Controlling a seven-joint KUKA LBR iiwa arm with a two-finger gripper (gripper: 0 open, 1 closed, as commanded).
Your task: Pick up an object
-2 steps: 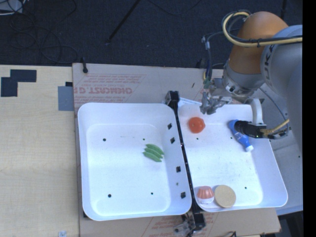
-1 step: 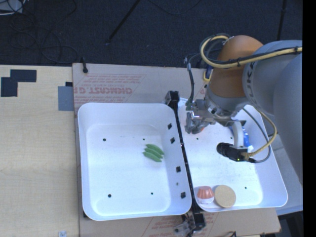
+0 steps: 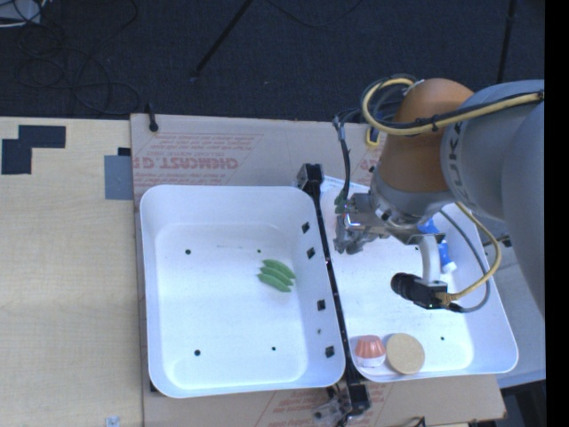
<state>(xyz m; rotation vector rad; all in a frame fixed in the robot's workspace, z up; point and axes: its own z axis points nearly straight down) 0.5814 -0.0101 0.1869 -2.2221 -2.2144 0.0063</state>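
A green pea-pod-like object (image 3: 276, 275) lies in the left bin (image 3: 178, 238), a little right of its middle. In the right bin (image 3: 480, 345), at the near edge, sit a small orange-and-white object (image 3: 370, 350) and a tan round disc (image 3: 405, 353) side by side. My gripper (image 3: 348, 236) hangs over the far left part of the right bin, close to the wall between the bins. It is well apart from the near-edge objects. I see nothing between its fingers.
A black divider strip (image 3: 322, 274) runs between the two bins. A cardboard sheet (image 3: 213, 154) lies under the bins on the wooden bench. The arm's grey and orange body (image 3: 436, 149) covers the far part of the right bin.
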